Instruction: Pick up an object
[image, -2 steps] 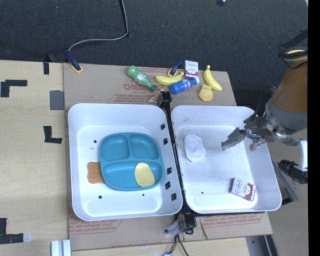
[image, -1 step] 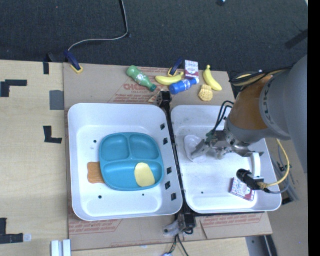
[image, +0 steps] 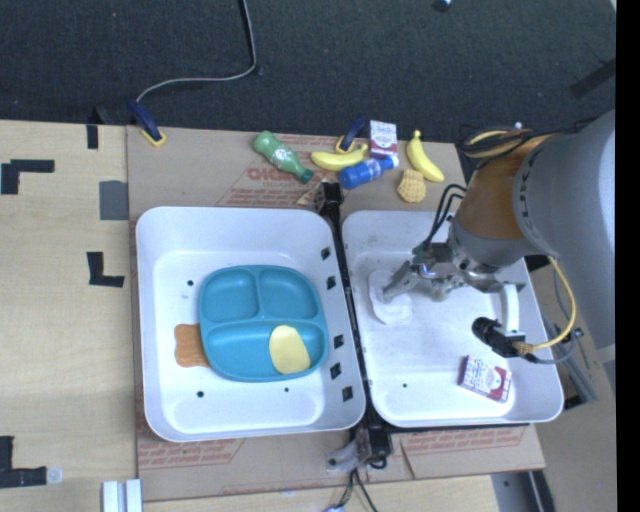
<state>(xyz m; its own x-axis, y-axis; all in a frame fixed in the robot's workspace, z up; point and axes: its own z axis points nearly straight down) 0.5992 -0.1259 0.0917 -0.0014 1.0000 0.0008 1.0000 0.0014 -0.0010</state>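
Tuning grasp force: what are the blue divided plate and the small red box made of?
Blue divided plate: likely moulded plastic, uniform colour, soft sheen, rounded compartment ridges. Small red box: probably printed cardboard, flat faces, crisp edges; too small to be sure.

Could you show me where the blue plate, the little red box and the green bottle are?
blue plate (image: 232, 300): camera view, bare upper-left compartment.
little red box (image: 485, 379): camera view, middle of its top face.
green bottle (image: 281, 156): camera view, middle of its body.
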